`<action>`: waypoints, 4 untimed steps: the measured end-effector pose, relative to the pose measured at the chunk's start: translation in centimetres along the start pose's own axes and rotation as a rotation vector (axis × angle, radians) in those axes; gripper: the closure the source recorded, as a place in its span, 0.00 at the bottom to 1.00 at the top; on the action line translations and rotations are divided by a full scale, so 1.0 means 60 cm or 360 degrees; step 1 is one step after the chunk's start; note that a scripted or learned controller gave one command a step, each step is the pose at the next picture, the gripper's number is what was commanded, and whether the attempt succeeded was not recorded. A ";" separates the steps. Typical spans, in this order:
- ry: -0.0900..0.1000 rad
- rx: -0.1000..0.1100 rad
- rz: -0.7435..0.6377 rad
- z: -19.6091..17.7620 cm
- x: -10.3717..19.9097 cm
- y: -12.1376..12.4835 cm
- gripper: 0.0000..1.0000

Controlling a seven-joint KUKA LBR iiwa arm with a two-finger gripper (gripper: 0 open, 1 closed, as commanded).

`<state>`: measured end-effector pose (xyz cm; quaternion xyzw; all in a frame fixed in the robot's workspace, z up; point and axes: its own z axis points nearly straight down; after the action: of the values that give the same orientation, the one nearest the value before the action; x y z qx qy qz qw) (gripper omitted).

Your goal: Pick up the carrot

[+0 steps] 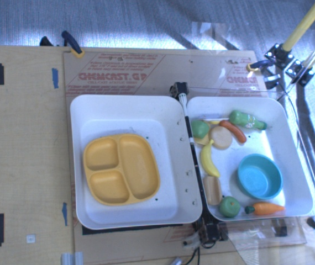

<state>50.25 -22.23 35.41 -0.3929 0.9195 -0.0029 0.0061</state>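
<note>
Carrot [265, 208] sits in the right bin [295, 148], near-right corner, lying flat and roughly parallel to the near wall. Its orange body tapers to the right and the green stub end points left. Gripper: can't tell its state, so can't place it vs. the carrot either.

Just left of the carrot's green end is a round green fruit [229, 206], smooth and glossy, close by, poss. touching. Directly beyond the carrot is a blue bowl [260, 175], round, plastic-looking, mouth up; its near rim is just beside the carrot.

Left side of that bin: a tan block [212, 190], then a curved yellow banana [209, 159] running near-to-far. Far end is a cluster: a beige disc [221, 138], a red-orange sausage [234, 130], a green ball [200, 128] and a green knobbly piece [246, 119], all packed close.

Left bin [91, 115] holds a yellow three-section tray [121, 167] w/ rounded corners and a matte look.

Room around the carrot: tight. Bin wall on the near side and at the right tip, bowl on the far side, fruit on the left. Bare white floor shows right of the bowl, along the right wall.
</note>
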 end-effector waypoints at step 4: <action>-0.0017 0.0023 0.0009 -0.038 -0.006 -0.005 1.00</action>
<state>50.66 -22.17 37.71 -0.3904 0.9205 -0.0073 0.0139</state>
